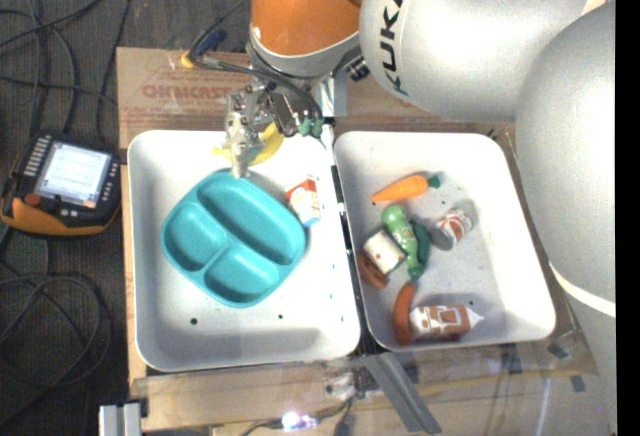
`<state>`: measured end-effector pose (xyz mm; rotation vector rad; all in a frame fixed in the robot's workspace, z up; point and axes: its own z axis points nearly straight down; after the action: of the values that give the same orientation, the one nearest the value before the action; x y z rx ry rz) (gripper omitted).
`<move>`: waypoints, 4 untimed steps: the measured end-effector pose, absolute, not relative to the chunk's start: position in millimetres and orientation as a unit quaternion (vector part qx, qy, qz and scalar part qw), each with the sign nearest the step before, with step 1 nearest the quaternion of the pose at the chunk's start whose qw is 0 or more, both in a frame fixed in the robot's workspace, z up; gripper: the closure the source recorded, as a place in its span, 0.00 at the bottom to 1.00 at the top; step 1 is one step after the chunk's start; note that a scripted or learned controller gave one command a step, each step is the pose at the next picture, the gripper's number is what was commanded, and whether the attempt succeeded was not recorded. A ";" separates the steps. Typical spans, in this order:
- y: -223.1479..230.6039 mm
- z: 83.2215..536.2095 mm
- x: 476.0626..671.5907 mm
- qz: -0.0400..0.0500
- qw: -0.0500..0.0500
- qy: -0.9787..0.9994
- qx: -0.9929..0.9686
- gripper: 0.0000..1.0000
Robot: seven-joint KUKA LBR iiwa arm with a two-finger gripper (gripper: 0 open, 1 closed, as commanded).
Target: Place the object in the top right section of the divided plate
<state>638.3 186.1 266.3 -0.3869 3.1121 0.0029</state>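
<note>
A teal divided plate (235, 236) lies tilted in the left bin (170, 329). Just past the plate's far rim, at the back of that bin, my gripper (243, 139) hangs under the orange wrist. A yellow banana-like object (264, 143) sits between its fingers, partly hidden by them, and the gripper is shut on it. One fingertip (238, 167) points down close to the plate's far edge. All of the plate's sections are bare.
A small red and white carton (304, 201) lies in the left bin just right of the plate. The right bin (520, 224) holds a carrot (405, 187), green vegetables (405, 234), a can (452, 226), a sausage (403, 309) and other toy food.
</note>
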 end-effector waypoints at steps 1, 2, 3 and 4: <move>232.8 274.1 651.8 0.000 0.002 0.977 -0.212 1.00; 234.3 264.7 595.3 0.001 0.001 0.990 -0.140 1.00; 178.4 234.4 519.8 0.000 0.000 0.945 -0.326 1.00; 169.8 345.3 533.3 0.001 0.002 0.914 -0.406 1.00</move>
<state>533.3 169.8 345.3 -1.2738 2.8675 0.0029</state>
